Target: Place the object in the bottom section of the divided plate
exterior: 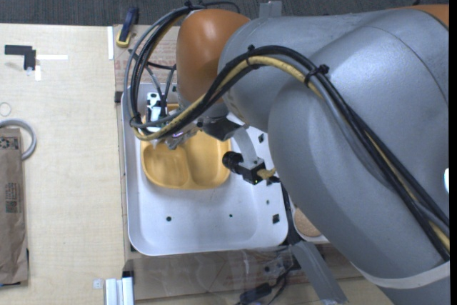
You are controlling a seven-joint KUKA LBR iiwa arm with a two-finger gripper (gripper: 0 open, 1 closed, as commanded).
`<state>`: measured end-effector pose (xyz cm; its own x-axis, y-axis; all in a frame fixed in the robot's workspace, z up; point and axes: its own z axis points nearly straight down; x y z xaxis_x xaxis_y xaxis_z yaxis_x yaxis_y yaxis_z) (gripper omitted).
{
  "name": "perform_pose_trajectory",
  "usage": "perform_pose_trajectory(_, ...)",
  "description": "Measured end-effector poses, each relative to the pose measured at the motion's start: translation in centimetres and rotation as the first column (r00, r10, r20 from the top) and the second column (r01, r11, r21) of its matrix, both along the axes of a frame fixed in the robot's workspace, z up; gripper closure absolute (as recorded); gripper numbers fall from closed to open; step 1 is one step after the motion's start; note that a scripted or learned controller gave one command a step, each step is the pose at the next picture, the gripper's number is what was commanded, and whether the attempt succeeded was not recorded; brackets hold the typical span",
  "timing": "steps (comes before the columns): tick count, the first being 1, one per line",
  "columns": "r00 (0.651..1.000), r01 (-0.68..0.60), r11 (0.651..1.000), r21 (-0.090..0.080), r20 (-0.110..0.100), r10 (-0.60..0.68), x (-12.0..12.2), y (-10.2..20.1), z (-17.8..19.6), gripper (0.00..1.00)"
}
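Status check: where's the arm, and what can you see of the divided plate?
Arm low over white bin. Yellow divided plate beneath it, top covered. Cables across plate's upper edge.

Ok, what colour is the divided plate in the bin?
Yellow divided plate, seen best in the camera view.

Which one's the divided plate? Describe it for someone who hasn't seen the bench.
Find the white bin left of the big grey arm. The plate lies in the bin's upper half, partly under the arm's cables. It is the only yellow thing there, with a ridge splitting it into sections.
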<state>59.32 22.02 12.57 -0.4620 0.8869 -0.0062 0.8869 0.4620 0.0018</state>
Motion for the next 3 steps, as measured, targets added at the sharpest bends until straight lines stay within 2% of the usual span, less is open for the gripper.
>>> perform_pose_trajectory(1,1.0,0.0,1.0,0.0,0.0,0.0,-0.01,0.0,-0.01,0.0)
perform_pose_trajectory(3,1.0,0.0,1.0,0.0,0.0,0.0,-0.01,0.0,-0.01,0.0)
